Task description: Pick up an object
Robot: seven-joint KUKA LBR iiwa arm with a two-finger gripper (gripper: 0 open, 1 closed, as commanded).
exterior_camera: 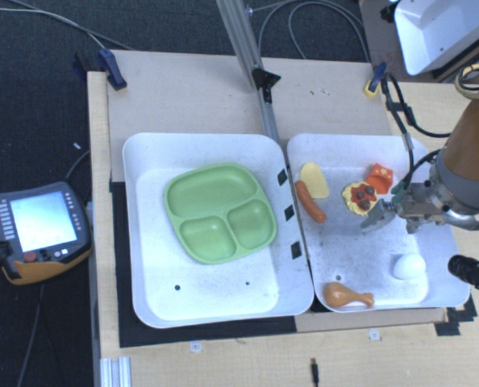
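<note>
Camera view | fingers (378, 214) state unclear, beside pizza toy (358, 197) | hot dog (310, 201), egg (408, 267), drumstick (347, 296) nearby

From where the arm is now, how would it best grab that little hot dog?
Probably from straight above, across the middle of the hot dog. It lies flat and long near the right bin's left wall, so fingers should close on its narrow width, clear of the yellow piece.
</note>
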